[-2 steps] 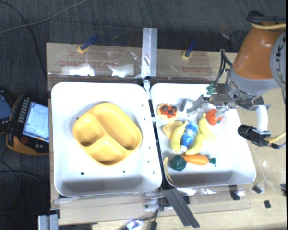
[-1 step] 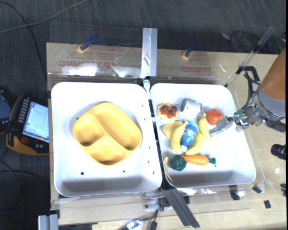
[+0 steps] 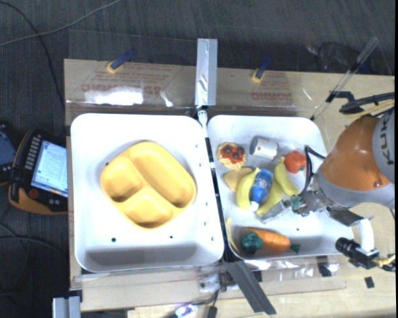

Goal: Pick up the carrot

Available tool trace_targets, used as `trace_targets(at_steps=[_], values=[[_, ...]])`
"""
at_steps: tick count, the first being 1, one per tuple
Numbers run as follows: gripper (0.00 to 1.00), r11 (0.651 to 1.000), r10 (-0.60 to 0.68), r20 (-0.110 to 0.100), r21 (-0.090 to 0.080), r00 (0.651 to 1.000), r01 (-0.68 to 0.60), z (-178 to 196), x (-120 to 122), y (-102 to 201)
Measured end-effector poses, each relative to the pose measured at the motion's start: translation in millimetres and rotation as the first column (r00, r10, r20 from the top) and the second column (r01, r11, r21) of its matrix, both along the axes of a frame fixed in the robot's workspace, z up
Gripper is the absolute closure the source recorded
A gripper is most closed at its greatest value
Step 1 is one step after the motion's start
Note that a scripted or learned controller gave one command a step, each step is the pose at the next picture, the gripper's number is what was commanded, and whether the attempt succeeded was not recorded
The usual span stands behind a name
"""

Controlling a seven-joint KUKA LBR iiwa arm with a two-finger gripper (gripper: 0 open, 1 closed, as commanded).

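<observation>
Carrot (image 3: 273, 240) at right bin's (image 3: 318, 234) front wall, bananas (image 3: 268, 185) and bottle (image 3: 261, 187) behind, pincer (image 3: 298, 204) nearby, grip unclear

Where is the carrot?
The carrot lies in the right bin, near its front edge, just below the bananas and the blue bottle.

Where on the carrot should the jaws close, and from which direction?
Probably the orange mid-body of the carrot, from straight above, jaws closing across its width. It lies flat along the right bin's near wall, green top pointing left, so a side approach looks blocked; the body is its widest part.
</observation>
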State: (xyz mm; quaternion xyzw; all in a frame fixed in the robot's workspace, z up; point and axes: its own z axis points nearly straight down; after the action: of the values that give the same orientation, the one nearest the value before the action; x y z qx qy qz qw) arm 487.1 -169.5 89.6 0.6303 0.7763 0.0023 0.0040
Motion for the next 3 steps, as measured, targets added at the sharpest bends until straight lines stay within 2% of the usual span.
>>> trace_targets(at_steps=[1, 2, 3], values=[[0.00, 1.000, 0.021, -0.012, 0.003, 1.000, -0.021, 60, -3, 62], [0.00, 0.991, -0.134, -0.010, -0.001, 0.991, 0.134, 150, -3, 68], [0.00, 0.989, 0.145, -0.003, 0.001, 0.989, -0.145, 0, -1, 61]])
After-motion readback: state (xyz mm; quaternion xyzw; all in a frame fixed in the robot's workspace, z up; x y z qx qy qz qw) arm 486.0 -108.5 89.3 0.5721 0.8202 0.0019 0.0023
